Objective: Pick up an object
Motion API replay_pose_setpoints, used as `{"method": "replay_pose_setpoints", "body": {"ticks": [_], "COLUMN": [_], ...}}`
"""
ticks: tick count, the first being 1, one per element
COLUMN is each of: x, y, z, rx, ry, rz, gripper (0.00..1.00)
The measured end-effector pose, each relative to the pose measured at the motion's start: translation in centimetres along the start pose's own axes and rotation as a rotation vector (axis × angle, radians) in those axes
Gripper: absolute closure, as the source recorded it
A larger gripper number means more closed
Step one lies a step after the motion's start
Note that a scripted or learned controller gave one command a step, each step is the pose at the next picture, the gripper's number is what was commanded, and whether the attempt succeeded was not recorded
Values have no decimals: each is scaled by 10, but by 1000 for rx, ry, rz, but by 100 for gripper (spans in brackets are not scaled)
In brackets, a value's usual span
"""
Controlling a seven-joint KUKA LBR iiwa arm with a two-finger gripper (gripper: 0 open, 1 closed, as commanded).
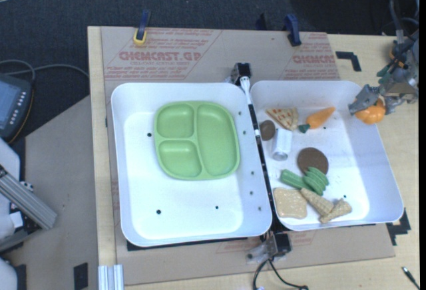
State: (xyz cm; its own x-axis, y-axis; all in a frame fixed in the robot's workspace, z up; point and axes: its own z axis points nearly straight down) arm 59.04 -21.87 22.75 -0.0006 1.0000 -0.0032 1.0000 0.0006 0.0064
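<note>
My gripper (370, 108) hangs over the right rim of the right bin (373, 169), reaching in from the right edge. A small round orange object (373, 113) sits between its grey fingers, lifted above the bin wall. Several toy foods lie in the right bin: an orange carrot (320, 117), a waffle wedge (283, 116), a small brown lump (267, 129), a white cylinder (283, 143), a brown disc (312, 160), green pea pods (305, 180), a tan bread slice (290, 203) and a cone-shaped piece (325, 206).
The left bin (133, 189) holds a green divided plate (197, 140). A black hinge strip (256, 149) runs between the two bins. Cardboard covers the bench around them, with clamps at the back edge. The right half of the right bin floor is bare.
</note>
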Motion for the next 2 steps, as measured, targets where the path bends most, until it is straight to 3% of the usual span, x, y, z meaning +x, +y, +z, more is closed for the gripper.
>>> {"method": "replay_pose_setpoints", "body": {"ticks": [2], "x": [107], "y": [11], "z": [15], "rx": [9], "ry": [7], "rz": [-5], "gripper": [100]}}
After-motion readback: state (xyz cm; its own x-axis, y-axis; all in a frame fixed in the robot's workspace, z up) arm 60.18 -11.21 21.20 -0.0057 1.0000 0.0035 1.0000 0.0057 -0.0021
